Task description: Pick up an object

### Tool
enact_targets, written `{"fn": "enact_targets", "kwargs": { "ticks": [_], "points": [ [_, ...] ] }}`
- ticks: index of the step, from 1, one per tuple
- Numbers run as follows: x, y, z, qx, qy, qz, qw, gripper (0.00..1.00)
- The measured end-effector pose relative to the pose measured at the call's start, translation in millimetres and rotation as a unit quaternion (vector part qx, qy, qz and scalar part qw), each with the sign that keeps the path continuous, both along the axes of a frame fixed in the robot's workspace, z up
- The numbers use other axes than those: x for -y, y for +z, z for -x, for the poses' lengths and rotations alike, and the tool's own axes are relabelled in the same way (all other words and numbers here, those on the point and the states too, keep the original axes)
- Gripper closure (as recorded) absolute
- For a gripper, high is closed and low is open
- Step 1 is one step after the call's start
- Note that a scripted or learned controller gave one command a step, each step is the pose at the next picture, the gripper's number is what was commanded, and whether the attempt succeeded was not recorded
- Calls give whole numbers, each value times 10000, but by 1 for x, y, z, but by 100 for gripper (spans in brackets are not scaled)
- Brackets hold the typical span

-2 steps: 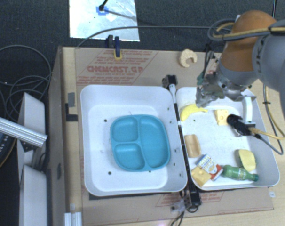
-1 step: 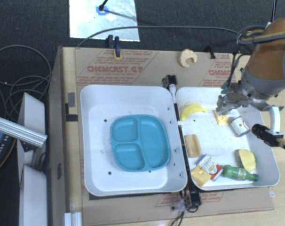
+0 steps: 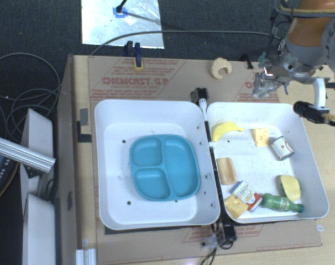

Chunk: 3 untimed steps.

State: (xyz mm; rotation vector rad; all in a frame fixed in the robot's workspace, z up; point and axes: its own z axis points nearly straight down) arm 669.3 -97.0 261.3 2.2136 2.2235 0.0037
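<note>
White right bin (image 3: 314,173) holds the pickables, namely banana (image 3: 226,129) at its far-left corner, cheese (image 3: 261,137), can (image 3: 281,147), bottle (image 3: 281,203) along its near edge, while the gripper (image 3: 265,85) hangs beyond its far rim, grasping nothing, grip state unreadable, likely poised to descend.

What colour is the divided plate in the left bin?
Light blue; the divided plastic plate shows best in the camera view.

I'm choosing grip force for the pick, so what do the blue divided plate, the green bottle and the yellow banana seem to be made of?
The blue divided plate looks like moulded plastic: uniform colour, smooth matte surface, soft rounded compartments. The green bottle seems glossy plastic, showing a bright highlight. The yellow banana is probably a plastic toy, evenly coloured and unblemished, though that is uncertain at this resolution.
</note>
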Motion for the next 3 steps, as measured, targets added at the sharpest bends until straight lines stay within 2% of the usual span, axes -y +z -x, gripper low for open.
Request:
{"fn": "enact_targets", "kwargs": {
  "ticks": [1, 2, 3],
  "points": [
    [-46, -78, 26, -28, 5, -11, 10000, 100],
    [-12, -26, 0, 3, -13, 2, 10000, 100],
    [-70, -45, 0, -11, 7, -11, 10000, 100]
  ]
}}
